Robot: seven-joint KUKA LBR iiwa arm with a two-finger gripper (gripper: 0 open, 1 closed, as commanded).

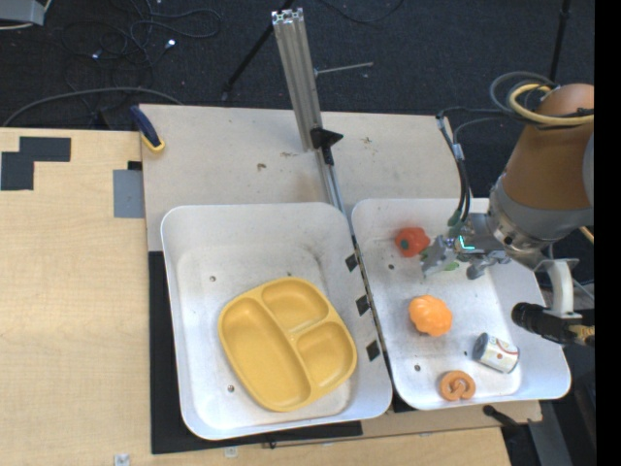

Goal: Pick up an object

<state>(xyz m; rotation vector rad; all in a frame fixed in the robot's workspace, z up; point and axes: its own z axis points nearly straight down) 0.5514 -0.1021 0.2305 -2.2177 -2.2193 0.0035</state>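
The claw hangs low over the far part of the right bin, just right of a red tomato-like piece; whether it is clenched or released cannot be told. Nearer lie an orange fruit, a small white can and an orange ring. The left bin holds a yellow divided tray

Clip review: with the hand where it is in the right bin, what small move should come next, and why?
Probably a short shift toward the left bin and down onto the red tomato-like toy. The hand sits just right of it in the right bin, nearer to it than to the orange toy, the small can or the ring-shaped toy. Nothing shows in its grip.
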